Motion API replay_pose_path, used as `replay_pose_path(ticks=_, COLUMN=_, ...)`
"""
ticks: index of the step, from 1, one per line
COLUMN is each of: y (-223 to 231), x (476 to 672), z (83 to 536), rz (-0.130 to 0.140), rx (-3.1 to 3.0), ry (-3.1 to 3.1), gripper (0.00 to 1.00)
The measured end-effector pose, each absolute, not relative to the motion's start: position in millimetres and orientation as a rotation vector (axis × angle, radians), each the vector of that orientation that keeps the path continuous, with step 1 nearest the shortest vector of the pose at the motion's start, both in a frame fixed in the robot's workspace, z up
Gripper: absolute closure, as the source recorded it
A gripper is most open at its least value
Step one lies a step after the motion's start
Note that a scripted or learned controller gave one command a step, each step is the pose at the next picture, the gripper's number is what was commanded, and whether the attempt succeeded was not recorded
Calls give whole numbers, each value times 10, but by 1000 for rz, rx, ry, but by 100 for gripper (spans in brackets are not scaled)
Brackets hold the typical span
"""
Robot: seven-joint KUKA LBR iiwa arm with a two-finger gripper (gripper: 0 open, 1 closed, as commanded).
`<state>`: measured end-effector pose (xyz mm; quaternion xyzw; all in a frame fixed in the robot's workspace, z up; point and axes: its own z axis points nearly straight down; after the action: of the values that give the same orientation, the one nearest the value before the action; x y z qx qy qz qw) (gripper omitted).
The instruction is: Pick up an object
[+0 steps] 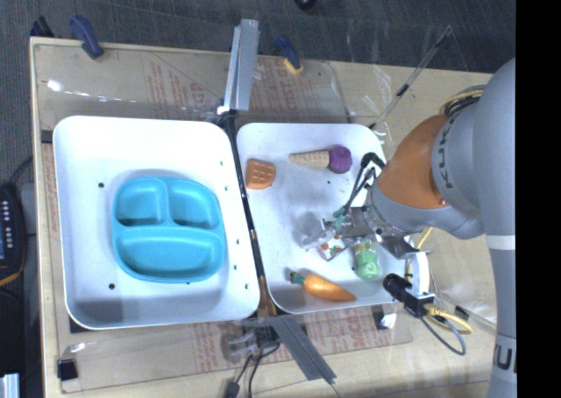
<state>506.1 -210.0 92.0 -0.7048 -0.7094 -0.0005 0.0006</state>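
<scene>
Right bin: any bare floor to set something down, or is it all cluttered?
Right bin: bare strip down the middle-left, bordered by the waffle above, the carrot below and the bin's left wall. Crowded toward the right, where the tool sits over the green bottle. The ice cream cone takes the top edge.

Left of the gripper [344, 228], both white bins [79, 212] look like smooth, slightly glossy plastic, and the blue divided tray [168, 228] in the far one has a soft satin sheen. Just below the gripper the carrot [326, 287] looks shiny plastic, while above it the ice-cream cone [308, 158] has a matt ridged wafer. The bench [131, 67] around them resembles pale raw wood under clear film, and the arm's orange band [412, 173] is glossy.
</scene>
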Motion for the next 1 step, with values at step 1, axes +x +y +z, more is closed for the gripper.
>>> replay_pose_path(ticks=1, y=-2090, x=5071, z=1015, rz=-3, rx=-2206, ry=-2234, gripper=100)
